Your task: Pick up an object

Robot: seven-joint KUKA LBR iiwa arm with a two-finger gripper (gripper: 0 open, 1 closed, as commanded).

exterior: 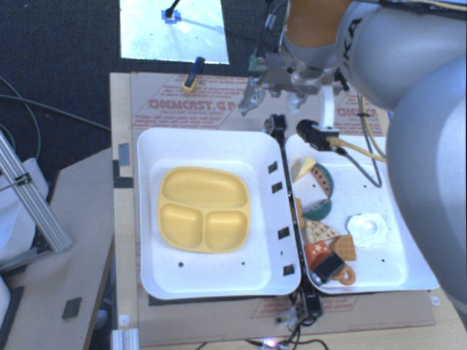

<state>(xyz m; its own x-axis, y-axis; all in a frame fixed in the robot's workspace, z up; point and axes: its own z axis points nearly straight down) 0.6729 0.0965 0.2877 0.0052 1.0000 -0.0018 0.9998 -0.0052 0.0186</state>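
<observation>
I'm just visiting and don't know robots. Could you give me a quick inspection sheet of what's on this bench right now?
Surface: two white bins side by side, left bin and right bin, on a printed cardboard sheet.
Job's things: yellow tray with three compartments lies in the left bin; a pile of toy food sits along the right bin's left side, with a white piece beside it.
Clutter: a blue and yellow item on the cardboard's far edge.
Tool: tool hangs above the bins' far edge, nothing seen in it.
Cables: yellow cable over the right bin; thin wires at left.
Surroundings: shiny plate on dark floor; metal frame at left.
</observation>
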